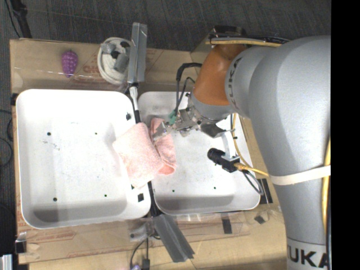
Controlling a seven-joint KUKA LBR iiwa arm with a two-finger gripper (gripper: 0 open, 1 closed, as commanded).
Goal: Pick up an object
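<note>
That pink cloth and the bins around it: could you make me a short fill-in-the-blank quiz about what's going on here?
1. The pink cloth lies draped over the divide between the two white ____.
2. The arm's gripper is over the ____ bin in the camera view.
3. On the bench beyond the left bin sits a small ____ object.
4. The band above the arm's wrist is coloured ____.

Missing words: bins; right; purple; orange
</note>
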